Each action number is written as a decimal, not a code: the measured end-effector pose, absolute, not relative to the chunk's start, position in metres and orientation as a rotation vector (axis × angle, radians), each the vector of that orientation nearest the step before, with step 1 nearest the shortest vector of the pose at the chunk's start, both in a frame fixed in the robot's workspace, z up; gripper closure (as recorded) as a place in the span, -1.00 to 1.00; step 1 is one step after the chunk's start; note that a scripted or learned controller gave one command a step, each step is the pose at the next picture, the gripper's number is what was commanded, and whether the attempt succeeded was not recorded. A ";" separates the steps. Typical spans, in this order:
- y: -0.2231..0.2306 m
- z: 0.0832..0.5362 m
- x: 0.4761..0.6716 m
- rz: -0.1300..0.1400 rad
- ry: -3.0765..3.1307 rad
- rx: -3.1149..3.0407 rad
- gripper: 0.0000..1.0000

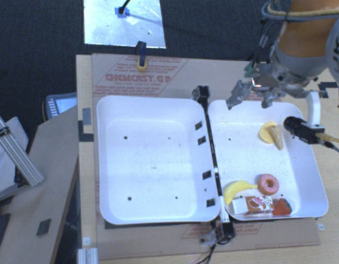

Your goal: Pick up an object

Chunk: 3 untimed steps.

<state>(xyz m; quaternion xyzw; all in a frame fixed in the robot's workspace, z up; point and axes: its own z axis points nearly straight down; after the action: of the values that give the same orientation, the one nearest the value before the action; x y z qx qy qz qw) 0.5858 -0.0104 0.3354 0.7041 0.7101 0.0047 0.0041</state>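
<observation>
**Gripper spread above right bin**

The gripper (250, 99) hangs over the right bin's (306, 169) far edge, fingers apart, grasping nothing. In the bin lie a cone (272, 133), donut (268, 183), banana (238, 189) and carton (260, 205).

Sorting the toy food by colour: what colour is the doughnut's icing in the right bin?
Pink, on the doughnut; clearest in the camera view.

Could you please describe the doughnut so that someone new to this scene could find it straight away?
Look at the right-hand white bin and go to its near edge, where a few items cluster. The doughnut sits just behind the red and white carton, right of the banana. It is the only round thing there, a pink-iced ring with a hole through its middle.
</observation>
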 end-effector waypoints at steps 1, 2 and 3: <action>-0.009 0.236 0.554 -0.008 2.226 2.225 -1.00; -0.103 0.145 0.559 -0.008 2.215 2.230 -1.00; -0.083 0.081 0.553 -0.003 2.224 2.223 -1.00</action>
<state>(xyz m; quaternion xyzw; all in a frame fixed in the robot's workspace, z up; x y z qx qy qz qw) 0.5533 -0.0832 0.0806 0.7070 0.7072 -0.0009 -0.0017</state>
